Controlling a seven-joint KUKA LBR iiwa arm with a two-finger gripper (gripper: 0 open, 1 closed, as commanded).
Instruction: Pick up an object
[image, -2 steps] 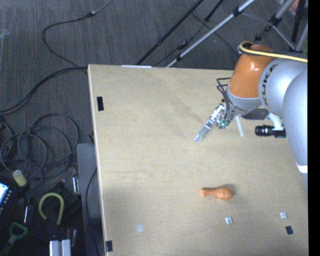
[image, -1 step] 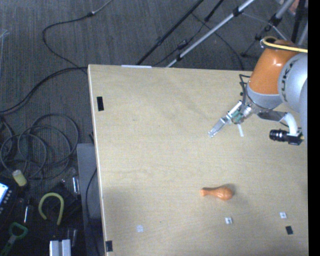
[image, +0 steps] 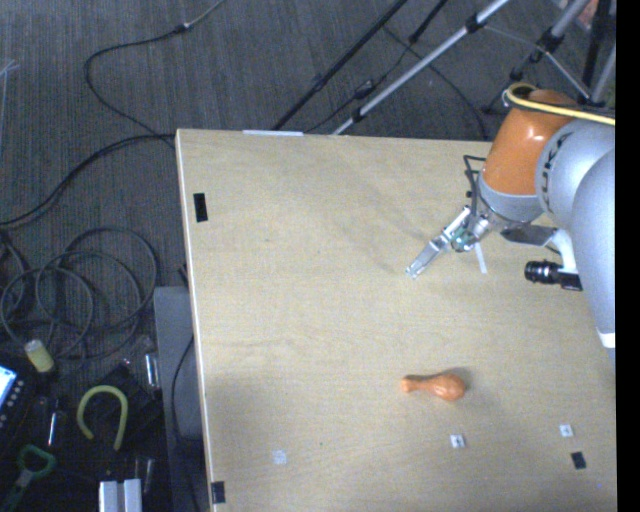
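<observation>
Gripper (image: 447, 252) is positioned over the upper right part of the tan bench surface (image: 300, 300), carried by the grey arm (image: 585, 200) with its orange band (image: 520, 150). Two slender fingers are seen: one (image: 422, 264) is extended down and to the left, the other (image: 481, 262) is angled downward, so the jaws are judged to be spread apart. Nothing is seen between them.

The only candidate object, a small orange pear-shaped item (image: 437, 385), is lying on its side lower on the surface, well apart from the gripper and below it in the view. Its narrow end is pointed left and its bulbous end right.

Several failure causes are anticipated. If the descent is made at the present position, bare surface will be closed on. The rounded body may be rolled or squeezed out sideways if the fingers are not centred across its thick end. A grasp taken on the thin neck is judged likely to slip during lifting.
</observation>
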